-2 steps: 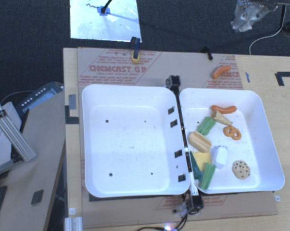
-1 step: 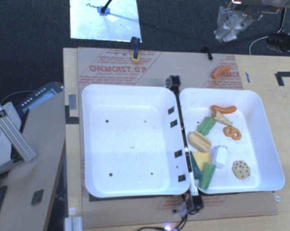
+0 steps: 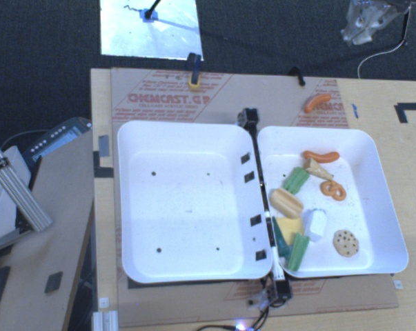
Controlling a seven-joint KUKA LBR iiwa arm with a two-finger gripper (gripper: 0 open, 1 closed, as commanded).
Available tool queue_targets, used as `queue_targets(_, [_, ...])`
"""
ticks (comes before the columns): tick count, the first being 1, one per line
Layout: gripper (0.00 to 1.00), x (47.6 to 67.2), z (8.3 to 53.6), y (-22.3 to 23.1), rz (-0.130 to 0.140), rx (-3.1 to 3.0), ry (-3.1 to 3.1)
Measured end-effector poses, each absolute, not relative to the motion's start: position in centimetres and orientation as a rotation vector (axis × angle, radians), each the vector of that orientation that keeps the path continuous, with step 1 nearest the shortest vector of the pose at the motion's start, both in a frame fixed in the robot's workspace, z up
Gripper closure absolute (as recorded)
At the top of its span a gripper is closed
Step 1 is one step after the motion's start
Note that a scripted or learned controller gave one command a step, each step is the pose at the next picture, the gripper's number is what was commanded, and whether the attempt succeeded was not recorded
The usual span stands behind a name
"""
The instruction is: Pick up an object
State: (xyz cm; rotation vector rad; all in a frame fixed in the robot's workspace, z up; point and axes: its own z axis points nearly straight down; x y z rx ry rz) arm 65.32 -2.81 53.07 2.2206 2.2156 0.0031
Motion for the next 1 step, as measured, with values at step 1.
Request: queue_targets(1, [1.0, 66.8, 48.02, -13.87, -0.005, 2.23, 2.211])
